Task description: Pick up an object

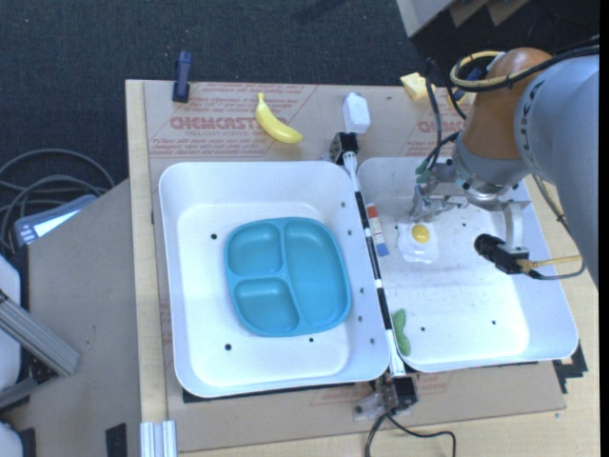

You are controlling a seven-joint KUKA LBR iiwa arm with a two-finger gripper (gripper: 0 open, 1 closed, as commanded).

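Observation:
A small pale object with a yellow centre (419, 239) lies in the right bin (495, 336), close to its left wall. My gripper (424, 208) hangs just behind and above it, at the bin's back left, under the orange band of the arm. A green pod-like object (401, 331) rests against the same bin's left wall near the front. In the left bin (190, 217) a blue divided plate (285, 276) lies flat in the middle.
On the bench behind the bins lie a yellow banana (276, 124), a white block (356, 112), a dark blue item (181, 74) and a small yellow piece (413, 86). A black cable end (500, 253) dangles over the right bin. The arm covers the bin's back right.

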